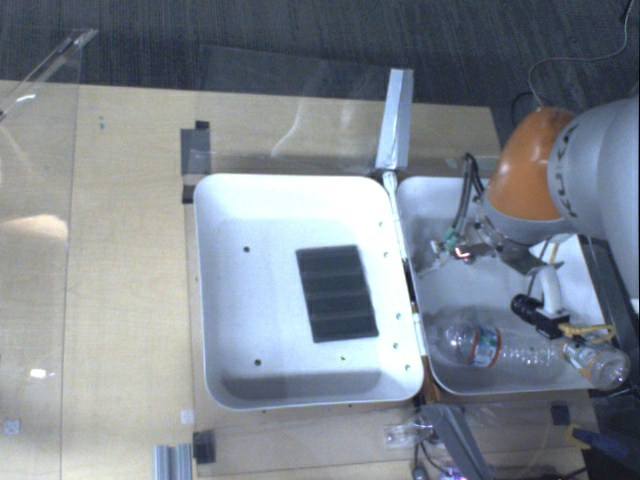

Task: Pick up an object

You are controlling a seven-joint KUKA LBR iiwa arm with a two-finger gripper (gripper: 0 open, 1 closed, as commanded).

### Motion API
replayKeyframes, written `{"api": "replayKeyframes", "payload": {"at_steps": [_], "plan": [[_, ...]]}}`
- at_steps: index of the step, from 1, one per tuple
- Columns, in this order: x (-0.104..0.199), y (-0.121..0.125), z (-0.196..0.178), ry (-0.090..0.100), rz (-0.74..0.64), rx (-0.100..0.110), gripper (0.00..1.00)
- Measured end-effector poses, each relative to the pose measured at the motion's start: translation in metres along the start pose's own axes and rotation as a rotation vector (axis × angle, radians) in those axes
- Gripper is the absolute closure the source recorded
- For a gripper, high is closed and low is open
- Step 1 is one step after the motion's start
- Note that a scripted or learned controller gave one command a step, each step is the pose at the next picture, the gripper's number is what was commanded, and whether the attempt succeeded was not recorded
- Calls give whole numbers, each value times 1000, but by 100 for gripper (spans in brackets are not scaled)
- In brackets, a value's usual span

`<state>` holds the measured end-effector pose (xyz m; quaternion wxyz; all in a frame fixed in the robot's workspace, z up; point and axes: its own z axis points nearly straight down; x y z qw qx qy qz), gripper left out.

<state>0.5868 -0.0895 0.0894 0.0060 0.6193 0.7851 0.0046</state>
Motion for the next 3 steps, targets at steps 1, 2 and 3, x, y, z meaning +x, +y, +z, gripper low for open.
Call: {"api": "replayKeyframes", "payload": {"at_steps": [1, 2, 3], "plan": [[-3, 1, -1, 2, -34, 8, 0], [-34, -101, -6, 3, 47, 10, 0], [-53, -15, 0, -1, 79, 1, 0]]}}
